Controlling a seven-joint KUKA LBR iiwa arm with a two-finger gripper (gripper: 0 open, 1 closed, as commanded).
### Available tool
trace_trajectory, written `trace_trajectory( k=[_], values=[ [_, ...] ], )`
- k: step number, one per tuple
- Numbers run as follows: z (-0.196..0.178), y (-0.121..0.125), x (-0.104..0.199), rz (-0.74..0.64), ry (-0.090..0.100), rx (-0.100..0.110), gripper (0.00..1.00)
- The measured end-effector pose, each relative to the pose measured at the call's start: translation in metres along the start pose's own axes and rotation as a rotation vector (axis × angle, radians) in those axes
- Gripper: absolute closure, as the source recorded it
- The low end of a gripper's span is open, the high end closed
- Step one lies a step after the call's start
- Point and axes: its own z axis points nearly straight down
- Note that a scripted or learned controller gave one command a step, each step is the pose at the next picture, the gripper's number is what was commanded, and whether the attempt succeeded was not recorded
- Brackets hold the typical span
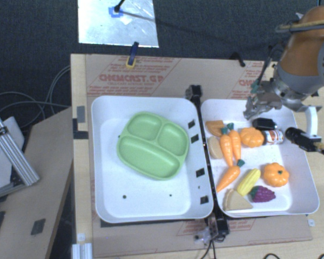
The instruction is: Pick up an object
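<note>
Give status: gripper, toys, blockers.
Gripper over right bin's far edge, nothing seen held. Toy food piled below, pumpkin nearest. Green tray in left bin.

Two bins sit side by side on the surface [151, 72]. The left bin [105, 161] holds a divided plate [153, 144], lying near its middle. The right bin [305, 190] holds toy food: a pair of carrots [230, 146] side by side toward its left, a third carrot [227, 177] just in front of them, a corn cob [247, 181] to that carrot's right, a grape bunch [263, 195] in front of the corn, and a pumpkin [275, 174] at the right. A small bottle [274, 137] lies behind the pumpkin. The gripper [257, 108] hangs over the right bin's back edge.
</note>
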Motion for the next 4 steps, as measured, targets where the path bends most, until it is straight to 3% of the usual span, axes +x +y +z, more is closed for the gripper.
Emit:
trace_trajectory(
  k=[2, 4],
  values=[
    [0.004, 0.052, 0.088, 0.002, -0.001, 0.001, 1.00],
    [0.025, 0.059, 0.104, 0.004, -0.002, 0.003, 1.00]
  ],
)
